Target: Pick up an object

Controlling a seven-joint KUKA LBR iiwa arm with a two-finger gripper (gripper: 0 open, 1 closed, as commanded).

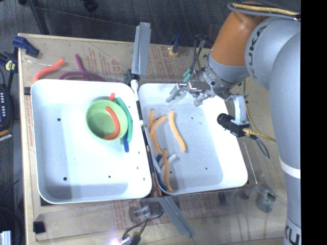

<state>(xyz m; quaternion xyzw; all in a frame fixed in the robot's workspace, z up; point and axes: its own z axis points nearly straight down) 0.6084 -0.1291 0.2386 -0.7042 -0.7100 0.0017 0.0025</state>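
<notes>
Nearby, orange strips (176,130) lie below jaws (186,93).

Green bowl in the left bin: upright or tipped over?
Upright. The green bowl shows its open mouth to the camera, with a red piece curved along its inside rim.

The arm (278,60) is built of smooth, rounded grey segments, with a broad orange band above the wrist and dark "KUKA" lettering on the grey shell just beside it. A thin yellowish cable runs over the top of the orange band. The gripper (186,93) is bare grey metal with green-tipped wiring, and a black cylindrical fitting juts below the wrist.
</notes>
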